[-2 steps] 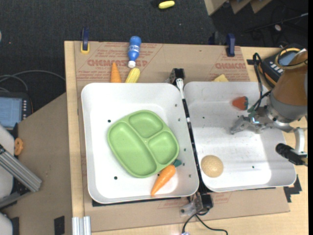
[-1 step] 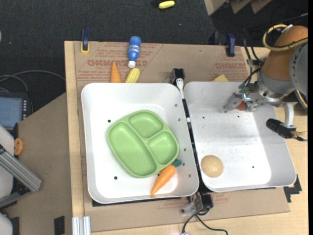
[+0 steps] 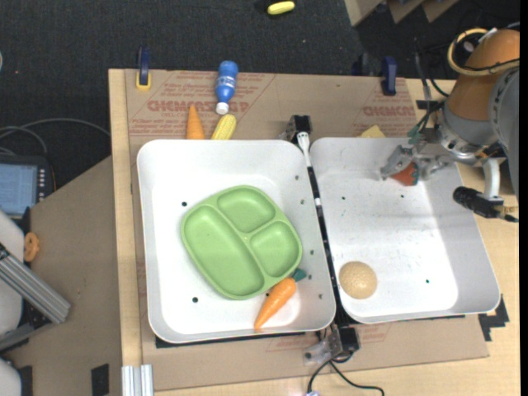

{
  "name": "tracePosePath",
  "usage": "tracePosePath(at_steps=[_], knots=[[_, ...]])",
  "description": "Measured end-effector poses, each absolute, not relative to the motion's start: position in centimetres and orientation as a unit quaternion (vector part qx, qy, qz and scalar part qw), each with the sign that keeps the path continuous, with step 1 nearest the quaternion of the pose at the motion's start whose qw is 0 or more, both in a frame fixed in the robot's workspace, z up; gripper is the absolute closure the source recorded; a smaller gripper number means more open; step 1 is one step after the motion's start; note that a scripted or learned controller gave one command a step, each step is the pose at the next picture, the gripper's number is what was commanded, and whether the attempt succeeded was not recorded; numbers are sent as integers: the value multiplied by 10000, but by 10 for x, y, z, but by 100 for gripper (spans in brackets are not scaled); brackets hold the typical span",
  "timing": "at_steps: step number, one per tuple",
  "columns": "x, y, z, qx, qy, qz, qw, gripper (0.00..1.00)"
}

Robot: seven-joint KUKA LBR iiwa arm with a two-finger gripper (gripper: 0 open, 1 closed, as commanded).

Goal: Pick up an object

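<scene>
My gripper [image 3: 406,167] hangs over the far right part of the right bin [image 3: 462,304], low above its floor, and looks open. A small red object [image 3: 404,175] lies right under it, between the spread fingers. A tan round ball [image 3: 358,278] rests near the front left corner of the same bin. In the left bin [image 3: 157,221] lies a green divided plate [image 3: 239,242], with an orange carrot [image 3: 275,301] at the plate's front edge and a small teal piece [image 3: 299,275] beside it.
Behind the left bin, on the board, lie a blue and white bottle [image 3: 224,87], an orange cone [image 3: 194,124] and a yellow corn piece [image 3: 223,126]. A black-handled tool [image 3: 302,132] sits where the bins meet. Cables run at the right, near the arm.
</scene>
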State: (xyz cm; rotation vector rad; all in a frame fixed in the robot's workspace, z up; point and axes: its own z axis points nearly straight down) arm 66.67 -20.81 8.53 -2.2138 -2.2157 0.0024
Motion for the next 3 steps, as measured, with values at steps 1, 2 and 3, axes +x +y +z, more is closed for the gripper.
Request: tracePosePath(at_steps=[1, 2, 3], knots=[[667, -209, 96, -7063, -7079, 9, 12, 100], [669, -166, 198, -7056, -7086, -31, -48, 100], [534, -129, 191, -7079, -7062, 21, 51, 100]])
